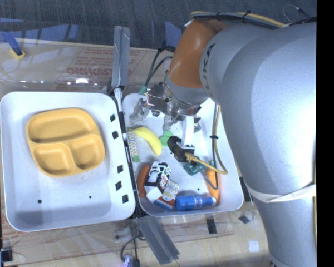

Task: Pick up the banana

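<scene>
Here we see the grey arm (267, 104) filling the frame from three o'clock, above the right bin (229, 203). Our gripper (156, 113) hovers at that bin's twelve o'clock end; its opening we cannot tell. The banana (148, 139) lies just beside it toward six o'clock, long axis running ten to four, near the bin's nine o'clock wall.

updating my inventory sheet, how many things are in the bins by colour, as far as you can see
yellow: 2, the banana and the divided tray
blue: 1, the bottle
orange: 2, the carrot-like pieces and
black and white: 1, the toy
green: 1, the small piece
total: 7 clearly visible
</scene>
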